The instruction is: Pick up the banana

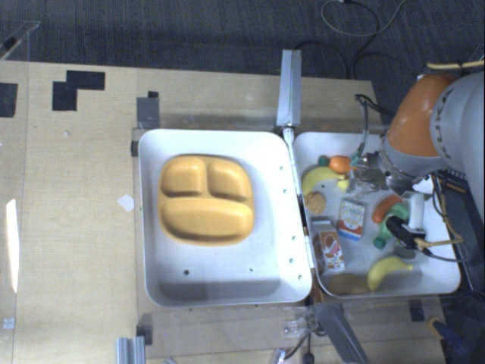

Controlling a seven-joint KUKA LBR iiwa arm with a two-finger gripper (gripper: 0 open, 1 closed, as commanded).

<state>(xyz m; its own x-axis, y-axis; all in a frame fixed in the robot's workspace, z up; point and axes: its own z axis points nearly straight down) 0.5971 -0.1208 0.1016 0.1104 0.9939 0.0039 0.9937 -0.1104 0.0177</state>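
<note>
A: Where is the banana lying?

B: In the right bin, near that bin's front edge and toward the table's front right corner. It is yellow, curved, and lies flat on the bin floor beside a brown patch to its left.

A: And the hand?

B: It hangs over the back half of the same bin, well apart from the banana. It sits under the grey arm with its orange band. I cannot tell how far open it is; the arm's bulk and the clutter below hide its tips.

A: What lies around it?

B: A yellow fruit and an orange piece just beside the hand, a small carton nearer the middle, a red packet by the bin's left wall, and a red and green piece to the right.

A: The left bin?

B: It carries a yellow sectioned tray, set toward the back left.
</note>
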